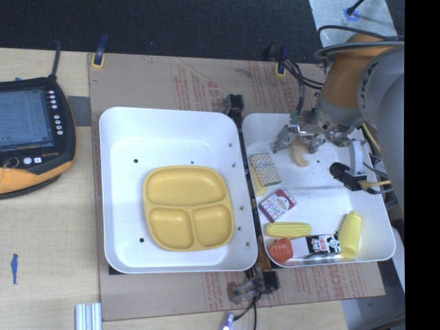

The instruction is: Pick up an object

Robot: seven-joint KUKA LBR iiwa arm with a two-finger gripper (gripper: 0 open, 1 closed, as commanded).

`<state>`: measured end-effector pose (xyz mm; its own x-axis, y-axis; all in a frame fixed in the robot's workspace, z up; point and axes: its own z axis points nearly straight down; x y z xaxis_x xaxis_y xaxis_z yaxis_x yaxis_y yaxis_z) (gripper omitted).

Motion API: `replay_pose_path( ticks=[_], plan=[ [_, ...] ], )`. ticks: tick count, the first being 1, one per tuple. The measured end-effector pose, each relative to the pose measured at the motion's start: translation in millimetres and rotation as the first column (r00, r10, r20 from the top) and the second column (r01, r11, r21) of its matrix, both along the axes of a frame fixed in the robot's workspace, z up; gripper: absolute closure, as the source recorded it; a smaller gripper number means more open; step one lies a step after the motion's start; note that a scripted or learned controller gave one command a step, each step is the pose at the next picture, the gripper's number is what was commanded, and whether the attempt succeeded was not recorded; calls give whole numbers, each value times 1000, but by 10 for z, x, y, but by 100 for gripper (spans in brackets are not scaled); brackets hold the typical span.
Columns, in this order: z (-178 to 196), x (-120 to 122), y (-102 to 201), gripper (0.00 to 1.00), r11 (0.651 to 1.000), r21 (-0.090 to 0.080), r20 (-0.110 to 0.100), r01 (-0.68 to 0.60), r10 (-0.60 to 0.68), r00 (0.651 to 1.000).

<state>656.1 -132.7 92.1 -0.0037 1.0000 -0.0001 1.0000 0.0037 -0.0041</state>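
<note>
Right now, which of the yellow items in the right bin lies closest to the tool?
The corn cob, lying flat mid-bin. The yellow bottle sits farther toward the bin's near right corner. The tool hovers at the far end.

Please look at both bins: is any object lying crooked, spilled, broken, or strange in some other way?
Nothing looks spilled or broken. The yellow divided tray lies flat in the left bin. In the right bin the small items lie loosely at mixed angles; the corn cob, tomato and yellow bottle crowd the near edge.
</note>
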Motion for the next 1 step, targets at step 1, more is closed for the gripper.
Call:
replay_pose_path(
  ticks=[1],
  plan=[
    [105, -3, -3, 100, 1000, 1, -4, -2, 2, 1000]
  ],
)
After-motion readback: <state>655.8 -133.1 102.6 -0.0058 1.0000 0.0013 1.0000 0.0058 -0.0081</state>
